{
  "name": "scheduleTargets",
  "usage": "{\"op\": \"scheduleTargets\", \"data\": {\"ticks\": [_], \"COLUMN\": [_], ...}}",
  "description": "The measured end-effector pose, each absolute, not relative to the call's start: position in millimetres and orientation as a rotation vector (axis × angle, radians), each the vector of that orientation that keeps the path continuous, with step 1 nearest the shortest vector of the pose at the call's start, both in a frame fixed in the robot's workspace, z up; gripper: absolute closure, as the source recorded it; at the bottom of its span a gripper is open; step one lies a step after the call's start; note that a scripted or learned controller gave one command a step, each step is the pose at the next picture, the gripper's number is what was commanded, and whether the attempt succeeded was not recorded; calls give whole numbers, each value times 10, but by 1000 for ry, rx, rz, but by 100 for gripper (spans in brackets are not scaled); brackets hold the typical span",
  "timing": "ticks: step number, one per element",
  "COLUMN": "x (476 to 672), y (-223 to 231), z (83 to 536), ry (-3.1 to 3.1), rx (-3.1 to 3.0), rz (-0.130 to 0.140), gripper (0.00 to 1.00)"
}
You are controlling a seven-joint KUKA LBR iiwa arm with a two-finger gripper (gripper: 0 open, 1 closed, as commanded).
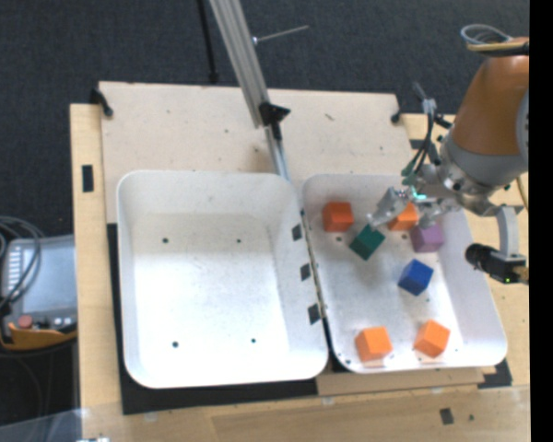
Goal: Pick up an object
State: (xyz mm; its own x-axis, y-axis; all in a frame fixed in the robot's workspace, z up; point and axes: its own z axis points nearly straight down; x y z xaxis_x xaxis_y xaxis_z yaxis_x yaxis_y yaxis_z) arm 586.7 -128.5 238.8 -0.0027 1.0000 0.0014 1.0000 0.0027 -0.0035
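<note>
My gripper hangs over the back part of the right bin, under the grey and orange arm. A small orange block shows right at the gripper's tip, partly hidden by it. A green block lies tilted just left and in front of the gripper. Touching or very near the gripper's right side is a purple block. A blue block sits in the middle of the bin.
Another orange block lies at the right bin's back left, and two more near its front wall. The left bin stands beside it. A slanted metal post rises behind the bins.
</note>
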Motion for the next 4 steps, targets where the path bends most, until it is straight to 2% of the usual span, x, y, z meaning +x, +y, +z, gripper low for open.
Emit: {"op": "scheduleTargets", "data": {"ticks": [1,2,3,4], "x": [5876,5959,5964,5965], "y": [-1285,-1292,-1342,-1362], "z": [2410,1937,1310,957], "ry": [-2223,-2218,-2217,-2219], "rx": [-2220,-2223,-2223,-2228], "rz": [-3,7,8,4], "gripper": [0,0,0,0]}}
